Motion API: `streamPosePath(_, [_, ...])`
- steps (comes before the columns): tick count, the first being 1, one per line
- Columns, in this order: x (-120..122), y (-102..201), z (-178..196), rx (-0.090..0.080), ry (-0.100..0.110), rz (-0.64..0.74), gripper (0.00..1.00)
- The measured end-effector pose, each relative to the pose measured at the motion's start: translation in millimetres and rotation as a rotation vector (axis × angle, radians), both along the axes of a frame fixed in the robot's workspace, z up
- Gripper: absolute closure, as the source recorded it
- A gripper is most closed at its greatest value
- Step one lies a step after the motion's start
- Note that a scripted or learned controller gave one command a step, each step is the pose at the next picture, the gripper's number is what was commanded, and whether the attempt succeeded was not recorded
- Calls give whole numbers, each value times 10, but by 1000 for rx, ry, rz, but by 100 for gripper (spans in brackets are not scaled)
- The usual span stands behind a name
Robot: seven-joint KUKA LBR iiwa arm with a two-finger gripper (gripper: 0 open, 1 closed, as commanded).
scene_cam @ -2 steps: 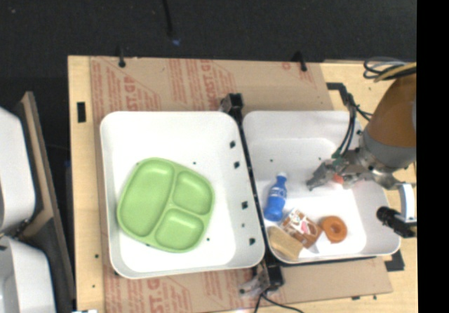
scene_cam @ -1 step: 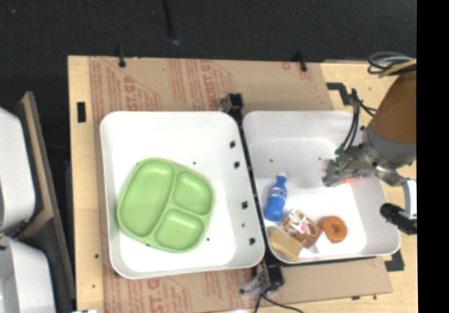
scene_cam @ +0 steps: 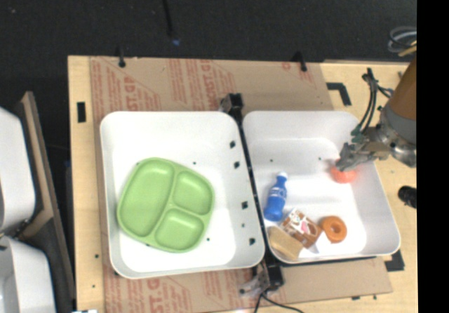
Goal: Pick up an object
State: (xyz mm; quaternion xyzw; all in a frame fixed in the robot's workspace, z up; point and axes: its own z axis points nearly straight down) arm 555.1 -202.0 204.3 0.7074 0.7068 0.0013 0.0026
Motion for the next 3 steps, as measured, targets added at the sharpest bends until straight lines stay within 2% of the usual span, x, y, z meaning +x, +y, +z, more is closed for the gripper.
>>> streamPosePath(1, [5, 23, 631, 0, -1, 1, 100])
streamPosePath(2, [9, 16, 911, 1, 2, 1, 100])
streamPosePath(3, [28, 544, 874, 2, 4, 4, 100])
